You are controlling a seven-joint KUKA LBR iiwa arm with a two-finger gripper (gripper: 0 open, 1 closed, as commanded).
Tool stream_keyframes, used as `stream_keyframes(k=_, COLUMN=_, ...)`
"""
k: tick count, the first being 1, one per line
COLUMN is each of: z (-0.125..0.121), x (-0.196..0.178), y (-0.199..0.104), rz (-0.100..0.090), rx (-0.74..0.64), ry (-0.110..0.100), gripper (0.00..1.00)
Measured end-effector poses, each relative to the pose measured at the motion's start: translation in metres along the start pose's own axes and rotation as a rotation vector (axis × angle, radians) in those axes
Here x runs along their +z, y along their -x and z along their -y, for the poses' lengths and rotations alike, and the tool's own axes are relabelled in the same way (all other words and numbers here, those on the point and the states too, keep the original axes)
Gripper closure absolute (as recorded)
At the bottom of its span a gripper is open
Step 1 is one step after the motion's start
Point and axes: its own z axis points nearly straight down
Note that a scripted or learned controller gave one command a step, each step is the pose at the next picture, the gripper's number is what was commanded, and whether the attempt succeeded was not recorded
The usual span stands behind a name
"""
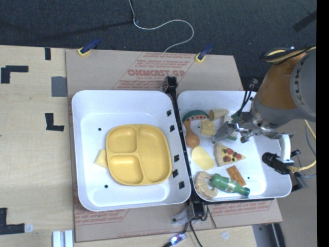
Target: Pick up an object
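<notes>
End effector over the right bin, toy food just below and left of it

The end effector (230, 131) hangs low in the upper middle of the right bin (267, 189), reaching in from the right, and whether its fingers are apart or together cannot be told from this slant. The nearest candidate is the pizza slice (227, 154), lying just below it toward the bin's near edge, its long axis running roughly left to right. A cheese piece (208, 127) sits just to its left. The green bottle (229, 184) lies farther toward the near edge, tilted along the bin's front. The left bin (85, 107) carries a yellow divided plate (139, 154), well apart.
</notes>
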Motion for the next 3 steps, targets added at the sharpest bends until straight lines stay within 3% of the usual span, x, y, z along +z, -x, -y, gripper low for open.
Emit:
stream_keyframes(k=1, z=0.001, x=0.054, y=-0.001, rz=0.000, rx=0.001, ry=0.000, gripper=0.00)
stream_keyframes(k=2, z=0.000, x=0.041, y=-0.002, rz=0.000, rx=0.000, ry=0.002, gripper=1.00)
stream_keyframes(k=3, z=0.001, x=0.001, y=-0.003, rz=0.000, rx=0.001, ry=0.006, gripper=1.00)
